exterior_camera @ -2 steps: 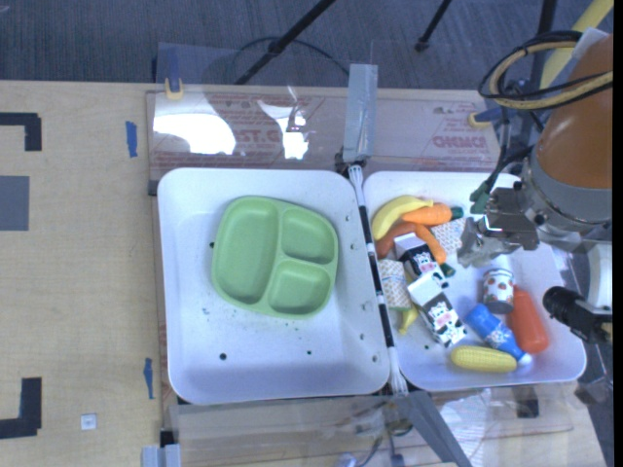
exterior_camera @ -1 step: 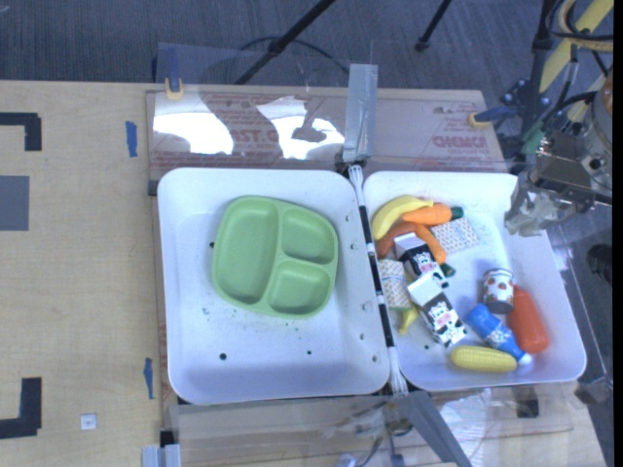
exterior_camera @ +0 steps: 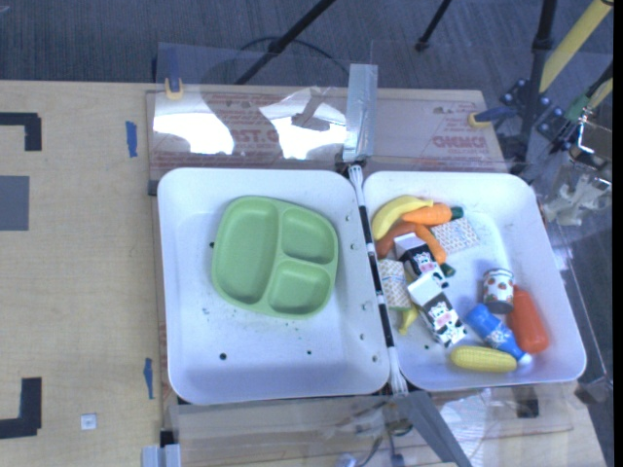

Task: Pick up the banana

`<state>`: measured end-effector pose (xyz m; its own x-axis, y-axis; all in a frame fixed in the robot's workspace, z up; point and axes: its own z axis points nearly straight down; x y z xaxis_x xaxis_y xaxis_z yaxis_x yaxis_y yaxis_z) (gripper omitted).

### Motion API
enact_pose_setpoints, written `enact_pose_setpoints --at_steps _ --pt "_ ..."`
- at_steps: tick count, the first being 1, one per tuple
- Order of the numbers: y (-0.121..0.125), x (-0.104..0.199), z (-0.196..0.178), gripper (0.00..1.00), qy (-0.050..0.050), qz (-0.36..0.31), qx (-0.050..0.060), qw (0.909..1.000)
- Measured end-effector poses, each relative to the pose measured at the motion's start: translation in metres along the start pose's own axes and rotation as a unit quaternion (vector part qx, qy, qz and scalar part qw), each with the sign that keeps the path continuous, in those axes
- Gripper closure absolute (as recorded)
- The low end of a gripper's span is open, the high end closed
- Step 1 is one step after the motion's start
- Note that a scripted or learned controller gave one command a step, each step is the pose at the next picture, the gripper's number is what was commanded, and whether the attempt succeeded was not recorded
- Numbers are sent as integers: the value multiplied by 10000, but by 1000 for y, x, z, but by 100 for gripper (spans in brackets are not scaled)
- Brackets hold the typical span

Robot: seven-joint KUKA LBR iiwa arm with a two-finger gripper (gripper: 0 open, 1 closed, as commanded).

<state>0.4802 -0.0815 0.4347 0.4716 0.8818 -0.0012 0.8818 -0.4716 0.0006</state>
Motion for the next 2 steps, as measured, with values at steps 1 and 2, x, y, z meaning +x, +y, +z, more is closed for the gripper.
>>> enact_pose_setpoints --at_steps 1,2 --pt "22 -41 0 100 -1 742 -7 9972" --pt "63 -118 0 100 -3 1069 -9 9943"
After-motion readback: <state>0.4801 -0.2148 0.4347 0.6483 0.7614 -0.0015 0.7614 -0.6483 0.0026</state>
